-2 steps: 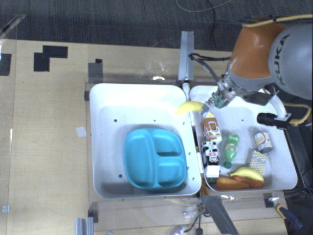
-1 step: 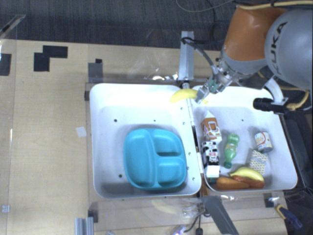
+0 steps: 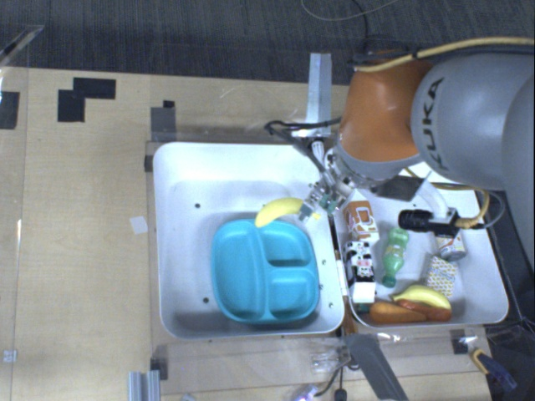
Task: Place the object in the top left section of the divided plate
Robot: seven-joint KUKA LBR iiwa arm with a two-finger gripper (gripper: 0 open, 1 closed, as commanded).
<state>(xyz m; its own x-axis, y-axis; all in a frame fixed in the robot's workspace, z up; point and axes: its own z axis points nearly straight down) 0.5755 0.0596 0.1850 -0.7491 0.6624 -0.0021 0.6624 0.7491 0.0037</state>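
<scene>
Blue divided plate (image 3: 266, 271) sits low in the left bin (image 3: 180, 224). Banana (image 3: 278, 210) hangs just past its far rim at 12 o'clock, long axis running 8 to 2 o'clock. Jaws (image 3: 322, 200) are at its 2 o'clock end (looks pinched, judging by contact). Arm (image 3: 435, 111) reaches in from 2 o'clock.

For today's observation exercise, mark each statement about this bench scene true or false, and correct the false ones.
1. The blue divided plate lies in the left bin. True.
2. A yellow banana lies at the plate's upper edge, by the pincer. True.
3. The plate is red. False: it is blue.
4. A green bottle lies in the left bin. False: it is in the right bin.
5. The right bin holds another banana. True.
</scene>
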